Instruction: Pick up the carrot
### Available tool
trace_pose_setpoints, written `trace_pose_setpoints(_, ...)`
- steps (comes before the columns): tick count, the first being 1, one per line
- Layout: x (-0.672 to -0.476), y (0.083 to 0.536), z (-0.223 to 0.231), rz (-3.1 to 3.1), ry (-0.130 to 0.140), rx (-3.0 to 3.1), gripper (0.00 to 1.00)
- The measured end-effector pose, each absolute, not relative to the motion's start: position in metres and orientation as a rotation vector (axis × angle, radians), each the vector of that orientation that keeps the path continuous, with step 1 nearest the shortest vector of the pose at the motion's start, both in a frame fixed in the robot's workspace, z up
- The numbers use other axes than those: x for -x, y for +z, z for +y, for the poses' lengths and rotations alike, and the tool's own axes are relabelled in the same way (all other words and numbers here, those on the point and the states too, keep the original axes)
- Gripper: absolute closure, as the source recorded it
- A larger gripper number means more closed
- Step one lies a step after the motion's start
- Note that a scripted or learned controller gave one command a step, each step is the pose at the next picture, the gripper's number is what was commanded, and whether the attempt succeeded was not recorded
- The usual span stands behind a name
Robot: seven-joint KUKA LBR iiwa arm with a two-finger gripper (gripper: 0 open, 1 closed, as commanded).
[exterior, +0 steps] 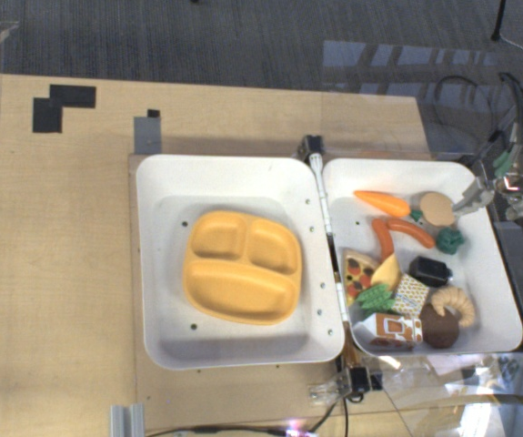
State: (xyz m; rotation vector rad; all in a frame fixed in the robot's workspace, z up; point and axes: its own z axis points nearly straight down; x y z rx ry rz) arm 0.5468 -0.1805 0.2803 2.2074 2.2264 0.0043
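Observation:
The orange carrot (384, 201) lies flat in the far left part of the right bin (507, 289), with its tip pointing left and its green top beside a round tan cookie (437, 209). My gripper (473, 197) reaches in at the bin's far right edge, just right of the cookie. It is about a hand's width to the right of the carrot and apart from it. Nothing shows in its grasp.
Near the carrot lie a red sausage (404, 232) and a green broccoli piece (449, 239). Further forward are a black item (429, 269), a pizza slice (361, 271), a croissant (454, 304) and a small box (393, 330). The left bin (156, 244) holds a yellow divided plate (243, 266).

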Motion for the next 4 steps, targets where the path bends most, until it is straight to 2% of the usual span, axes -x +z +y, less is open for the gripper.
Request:
trace_pose_setpoints(1, -0.579, 0.127, -0.150, 2.048, -0.004, -2.391, 0.00)
trace_pose_setpoints(2, -0.664, 0.086, -0.097, 2.055, 0.002, -2.376, 0.00)
trace_pose_setpoints(3, -0.661, 0.095, -0.099, 2.072, -0.025, -2.377, 1.00)
trace_pose_setpoints(4, -0.661, 0.095, -0.099, 2.074, -0.025, -2.374, 0.00)
